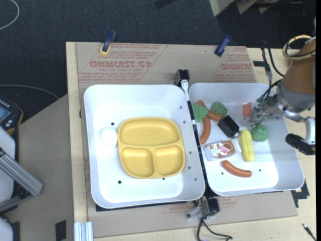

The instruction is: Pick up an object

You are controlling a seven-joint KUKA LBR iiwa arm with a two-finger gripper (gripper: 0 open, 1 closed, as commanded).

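Observation:
The right bin point(291, 181) holds several toy foods. A green round piece point(260, 133) lies next to a yellow corn cob point(246, 145). Nearby are a red sausage point(236, 169), a printed packet point(220, 149), a black block point(228, 126), an orange hot dog point(205, 130), a carrot with green tops point(214, 113) and a small red piece point(247, 109). My gripper point(260, 117) hangs low at the bin's right side, just above the green round piece and right of the small red piece. Nothing can be seen held in it.
The left bin point(95, 149) carries a yellow divided plate point(150, 147) and a white egg-shaped object point(108, 136). A black rail point(193, 134) runs between the bins. The arm's grey body and orange band point(300, 79) stand over the right bin's far right corner.

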